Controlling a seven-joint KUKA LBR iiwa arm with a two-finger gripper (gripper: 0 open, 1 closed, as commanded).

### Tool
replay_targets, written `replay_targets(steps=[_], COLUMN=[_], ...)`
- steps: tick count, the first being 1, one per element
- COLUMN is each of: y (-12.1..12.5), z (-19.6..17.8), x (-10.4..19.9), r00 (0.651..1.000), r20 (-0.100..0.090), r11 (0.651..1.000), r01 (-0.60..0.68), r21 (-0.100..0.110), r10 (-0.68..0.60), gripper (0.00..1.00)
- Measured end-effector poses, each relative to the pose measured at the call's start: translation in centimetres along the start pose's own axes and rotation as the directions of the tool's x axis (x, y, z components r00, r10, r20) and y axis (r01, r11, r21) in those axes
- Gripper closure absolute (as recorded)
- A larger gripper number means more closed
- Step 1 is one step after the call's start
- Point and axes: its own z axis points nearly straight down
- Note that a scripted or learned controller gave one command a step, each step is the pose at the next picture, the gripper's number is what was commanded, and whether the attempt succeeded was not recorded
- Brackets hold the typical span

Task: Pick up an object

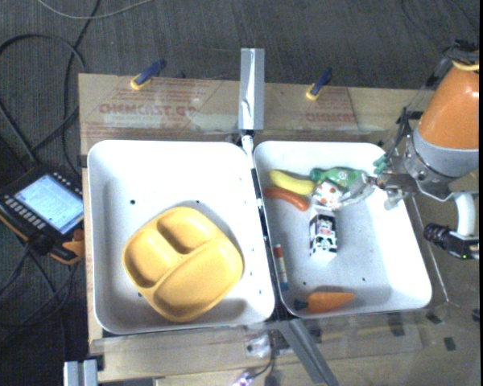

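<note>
Nearest the lens, an orange carrot [330,301] lies at the right bin's [402,284] front edge. Behind it sits a small black-and-white toy [324,234]. My claw [356,190] hangs by a green-and-white toy [332,182], a banana [292,182] and red sausage [287,199] crowding it; its fingers' state I cannot tell. Left bin [105,215] holds a yellow divided plate [183,262].

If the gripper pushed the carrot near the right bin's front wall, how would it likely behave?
The carrot looks like a smooth tapered toy, so it would probably be stiff and light. Its rounded shape suggests it may roll or pivot rather than slide straight. Lying close to the right bin's front wall, it would likely jam there.
</note>
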Motion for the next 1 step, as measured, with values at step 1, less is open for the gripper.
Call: replay_targets(steps=[1], y=[2.64], z=[5.47], x=[0.42], r00=[0.978], r20=[0.001], r11=[0.978], r01=[0.211], r21=[-0.001], r10=[-0.211], gripper=[0.0])
